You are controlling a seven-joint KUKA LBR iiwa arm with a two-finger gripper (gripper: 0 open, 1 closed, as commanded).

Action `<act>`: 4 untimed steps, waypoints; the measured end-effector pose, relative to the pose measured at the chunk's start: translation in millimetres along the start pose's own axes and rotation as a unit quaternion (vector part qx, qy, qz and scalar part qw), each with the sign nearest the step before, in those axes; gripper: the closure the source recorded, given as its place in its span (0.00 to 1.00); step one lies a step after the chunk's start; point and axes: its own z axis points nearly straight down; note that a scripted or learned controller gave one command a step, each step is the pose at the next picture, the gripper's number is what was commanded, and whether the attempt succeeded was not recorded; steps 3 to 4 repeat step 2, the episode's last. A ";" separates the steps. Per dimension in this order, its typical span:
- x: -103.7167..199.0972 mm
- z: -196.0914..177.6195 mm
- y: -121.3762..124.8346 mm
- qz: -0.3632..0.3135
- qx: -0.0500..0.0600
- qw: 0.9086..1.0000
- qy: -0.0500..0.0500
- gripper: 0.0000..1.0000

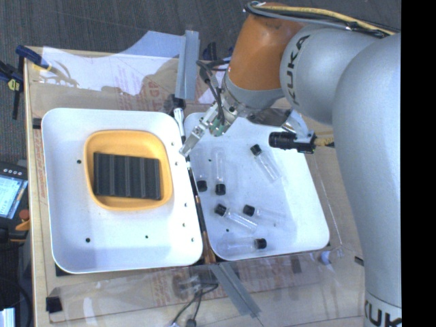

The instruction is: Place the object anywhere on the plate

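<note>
From my seat I see the hand (193, 139) low over the upper-left corner of the right bin (310, 220), its tip right at the ridge where that bin meets the left bin (61, 203); the view does not let me tell how far it is parted, and I see nothing between its fingers. Taking the right bin as my landmark, the vials (240, 218) lie scattered on its floor, clear tubes with black caps: one toward its upper middle, a pair of caps near its left wall, two more around its centre, one by its lower edge. All of them lie well apart from the hand. The plate (127, 171), yellow-rimmed with a dark ribbed centre, sits in the left bin, just across the shared wall from the right bin, with bare white floor around it on every side. The arm (340, 80) comes in from beyond the right bin's far right side, its orange band (262, 50) above that bin's top edge, the wrist tilted down and leftward toward the corner. The counter (102, 291) shows below both bins.
</note>
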 end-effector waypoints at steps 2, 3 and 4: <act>32.1 6.2 56.7 -0.156 -0.001 0.988 -0.003 0.00; 32.1 6.2 56.7 -0.156 -0.001 0.988 -0.003 0.00; 32.1 6.2 56.7 -0.156 -0.001 0.988 -0.003 0.00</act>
